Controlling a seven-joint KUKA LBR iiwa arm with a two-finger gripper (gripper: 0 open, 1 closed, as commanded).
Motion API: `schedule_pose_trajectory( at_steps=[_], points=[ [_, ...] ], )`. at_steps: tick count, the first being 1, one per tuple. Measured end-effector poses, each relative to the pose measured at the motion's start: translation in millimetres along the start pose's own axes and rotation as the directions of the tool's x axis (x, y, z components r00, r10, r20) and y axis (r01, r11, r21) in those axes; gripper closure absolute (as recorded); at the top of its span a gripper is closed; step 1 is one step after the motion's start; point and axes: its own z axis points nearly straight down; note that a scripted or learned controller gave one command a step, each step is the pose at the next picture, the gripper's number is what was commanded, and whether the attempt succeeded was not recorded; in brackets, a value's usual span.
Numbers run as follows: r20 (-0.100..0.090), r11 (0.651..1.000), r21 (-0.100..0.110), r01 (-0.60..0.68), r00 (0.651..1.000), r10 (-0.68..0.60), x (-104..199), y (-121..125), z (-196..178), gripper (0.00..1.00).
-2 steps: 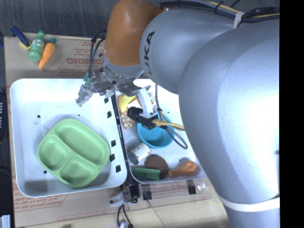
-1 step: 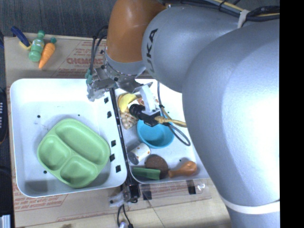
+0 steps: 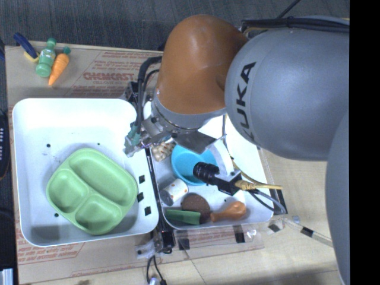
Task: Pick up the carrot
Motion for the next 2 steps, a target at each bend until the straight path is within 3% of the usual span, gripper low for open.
schedule_pose_trajectory(
  at_steps=[1, 2],
  points=[
    [-0.001, 0.988, 0.011, -0.152, 0.988, 0.152, 38.8, 11.3, 96.0, 1.00],
    [-0.002, 0.952, -0.002, -0.305, 0.952, 0.305, 21.2, 111.3, 7.5, 1.00]
  ],
)
